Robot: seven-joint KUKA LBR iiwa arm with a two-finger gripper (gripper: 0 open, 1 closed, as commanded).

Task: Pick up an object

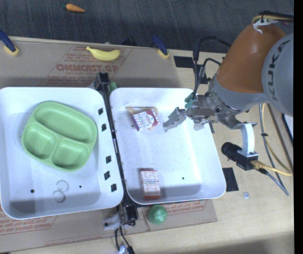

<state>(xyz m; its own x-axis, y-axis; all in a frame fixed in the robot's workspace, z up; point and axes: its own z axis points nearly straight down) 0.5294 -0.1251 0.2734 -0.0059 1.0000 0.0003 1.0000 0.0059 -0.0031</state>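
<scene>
In the right bin (204,163) a red and white snack packet (143,118) lies near the far left corner. A small red and white box (150,182) rests by the near wall. My gripper (174,119) hangs over the far part of this bin, just right of the snack packet and apart from it. Nothing shows in its grasp. The grey arm with its orange band (249,57) reaches in from the right.
A green divided plate (60,135) lies in the left bin (3,157). A green ball (157,214) sits on the cardboard in front of the right bin. A yellow banana (104,52) lies behind the bins, and blue clamps (6,41) hold the cardboard's far edge.
</scene>
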